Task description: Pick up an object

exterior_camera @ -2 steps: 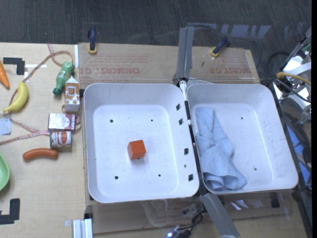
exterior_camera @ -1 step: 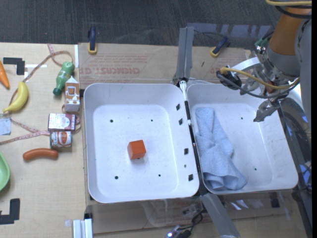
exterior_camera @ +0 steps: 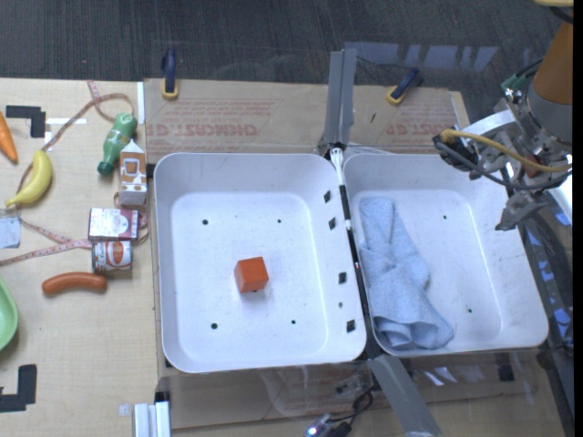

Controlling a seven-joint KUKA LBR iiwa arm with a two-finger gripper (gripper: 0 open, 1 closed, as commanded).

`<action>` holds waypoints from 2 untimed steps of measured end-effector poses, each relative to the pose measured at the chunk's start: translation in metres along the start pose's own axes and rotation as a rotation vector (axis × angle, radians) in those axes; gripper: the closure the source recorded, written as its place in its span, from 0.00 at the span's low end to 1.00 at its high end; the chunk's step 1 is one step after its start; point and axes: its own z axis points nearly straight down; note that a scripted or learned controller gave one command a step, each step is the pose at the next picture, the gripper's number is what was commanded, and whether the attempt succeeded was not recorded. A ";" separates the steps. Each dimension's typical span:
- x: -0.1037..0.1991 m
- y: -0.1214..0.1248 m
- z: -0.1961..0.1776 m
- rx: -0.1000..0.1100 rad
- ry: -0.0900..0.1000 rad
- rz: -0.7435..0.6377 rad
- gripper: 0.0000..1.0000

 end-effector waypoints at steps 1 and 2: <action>-0.053 0.102 0.030 0.002 -0.002 -0.006 0.00; -0.053 0.101 0.022 0.003 -0.006 -0.008 1.00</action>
